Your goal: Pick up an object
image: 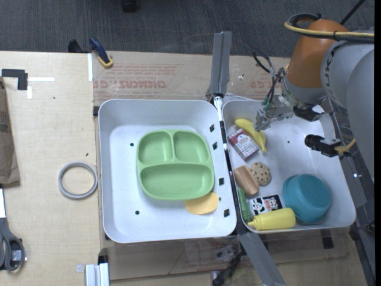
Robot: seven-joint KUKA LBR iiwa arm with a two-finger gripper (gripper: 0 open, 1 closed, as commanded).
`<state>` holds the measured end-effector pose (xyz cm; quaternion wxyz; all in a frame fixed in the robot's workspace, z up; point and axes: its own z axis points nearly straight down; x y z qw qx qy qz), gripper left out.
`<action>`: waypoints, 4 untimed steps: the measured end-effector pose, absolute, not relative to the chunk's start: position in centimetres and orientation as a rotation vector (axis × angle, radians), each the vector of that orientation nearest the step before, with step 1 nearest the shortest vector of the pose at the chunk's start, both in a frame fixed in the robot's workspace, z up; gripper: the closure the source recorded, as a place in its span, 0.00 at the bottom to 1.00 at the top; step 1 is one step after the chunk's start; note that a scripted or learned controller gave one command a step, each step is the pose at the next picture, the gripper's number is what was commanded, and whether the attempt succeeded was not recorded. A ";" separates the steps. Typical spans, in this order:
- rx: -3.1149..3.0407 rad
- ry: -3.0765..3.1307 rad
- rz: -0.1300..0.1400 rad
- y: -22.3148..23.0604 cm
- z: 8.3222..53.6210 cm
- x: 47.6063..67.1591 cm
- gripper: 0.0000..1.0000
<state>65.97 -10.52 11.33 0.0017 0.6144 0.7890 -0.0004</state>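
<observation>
The claw hangs over the right bin, just beside the curved yellow banana; whether it is open I cannot tell. This looks like the approach: next, a drop onto the banana. Beyond the banana lie a small red box, a round cookie and a smooth teal bowl.

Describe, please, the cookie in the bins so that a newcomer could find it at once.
Start at the right-hand white bin, the one the arm reaches into. Near its left wall, look below the red carton and the banana, just right of the brown hot-dog bun. The cookie is the small flat tan disc speckled with dark chips, the only spotted round item there.
</observation>
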 end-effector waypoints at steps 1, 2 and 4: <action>1.929 2.477 -0.002 -10.5 11.3 65.9 0.00; 2.058 2.365 0.006 -10.1 9.7 64.8 0.00; 1.954 2.457 0.000 -8.7 19.3 65.9 1.00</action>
